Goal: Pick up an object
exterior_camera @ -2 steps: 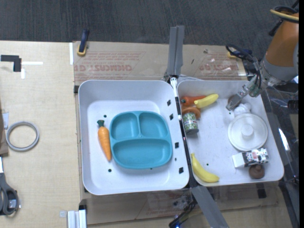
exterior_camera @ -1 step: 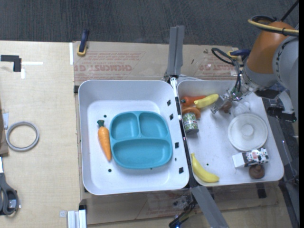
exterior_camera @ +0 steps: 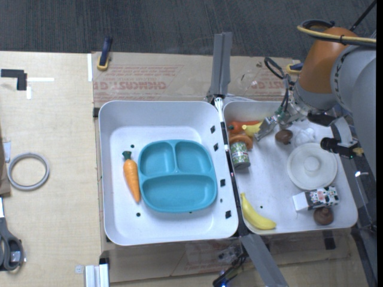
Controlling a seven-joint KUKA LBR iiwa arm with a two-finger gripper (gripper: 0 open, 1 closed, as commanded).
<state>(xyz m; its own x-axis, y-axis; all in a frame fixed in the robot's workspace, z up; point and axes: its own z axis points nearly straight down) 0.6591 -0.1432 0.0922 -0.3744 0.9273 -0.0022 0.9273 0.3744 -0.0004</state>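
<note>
Pale wood bench (exterior_camera: 48, 112) and a sheet of cardboard (exterior_camera: 143, 76) lie under two shallow white bins, and beyond them we see dark carpet. From our one overhead camera, the left bin (exterior_camera: 111, 220) carries a blue divided plate (exterior_camera: 178, 175) with a toy carrot (exterior_camera: 131, 177) just beside its left edge, the carrot's long axis running up and down the view, green top toward the far side.

We find the arm's business in the right bin (exterior_camera: 272, 178). Our gripper (exterior_camera: 267, 126) hangs low near that bin's far left corner, close to some orange and yellow pieces (exterior_camera: 245, 127) and a small green-labelled can (exterior_camera: 240, 155); we cannot tell how it is set, and nothing shows clearly as held.

A banana (exterior_camera: 256, 215) lies near the front left of that bin, its long axis slanting from upper left to lower right, curved side toward the bin wall. We judge it light, smooth and probably rigid plastic, best taken across its thick middle, square to the long axis.

We judge the can stiff, round and slippery; a white lid-like disc (exterior_camera: 311, 165) and small brown items (exterior_camera: 324, 215) look poorer holds.
</note>
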